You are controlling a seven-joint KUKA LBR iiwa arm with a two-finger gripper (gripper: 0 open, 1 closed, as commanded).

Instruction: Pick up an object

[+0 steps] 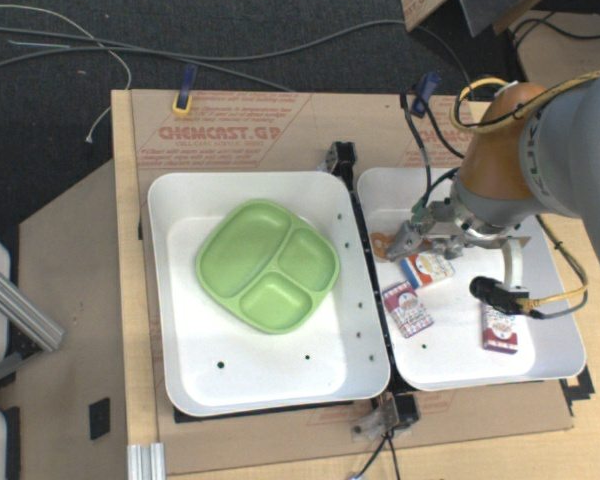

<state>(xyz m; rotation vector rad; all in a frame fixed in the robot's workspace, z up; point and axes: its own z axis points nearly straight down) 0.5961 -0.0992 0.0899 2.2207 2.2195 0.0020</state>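
Note:
The right bin [450, 368] holds several small packets. A red, white and blue one [429, 267] lies near its middle, a pink patterned one [408, 309] sits toward the left wall, and a dark red one [500, 332] is at the right. A small orange piece [382, 245] rests by the left wall. My gripper [427, 234] hangs low over the bin, just above and behind the red, white and blue packet, between it and the orange piece. The grey wrist with its orange band [495, 158] hides the bin's far part.
The left bin [180, 368] carries a green divided plate [268, 265] at its middle. A black connector with a yellow cable [498, 293] dangles from the arm over the right bin. Cables run along the bench's far right edge.

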